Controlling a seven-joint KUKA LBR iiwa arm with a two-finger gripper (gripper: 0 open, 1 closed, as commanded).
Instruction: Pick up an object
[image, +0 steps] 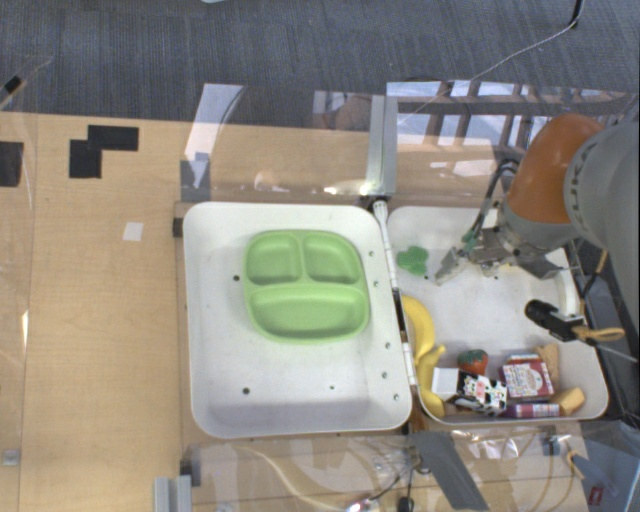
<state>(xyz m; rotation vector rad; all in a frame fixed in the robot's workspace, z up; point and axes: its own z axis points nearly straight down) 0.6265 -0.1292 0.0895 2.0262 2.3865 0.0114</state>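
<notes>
A small green object (412, 261) lies in the upper left of the right bin (500, 330), just left of my pincer (447, 270), apart from it. My pincer holds nothing; how wide it stands, I cannot tell. A banana (424, 340) and small packages (505, 385) crowd the bin's lower edge. The left bin (215, 330) bears a green divided plate (303, 284). Wooden bench (90, 330) spreads left.

Open floor across the middle of the right bin (500, 305). Crowded along its near edge with a banana (420, 335), cartons (527, 378) and small items; a green piece (412, 261) near the divider.
</notes>
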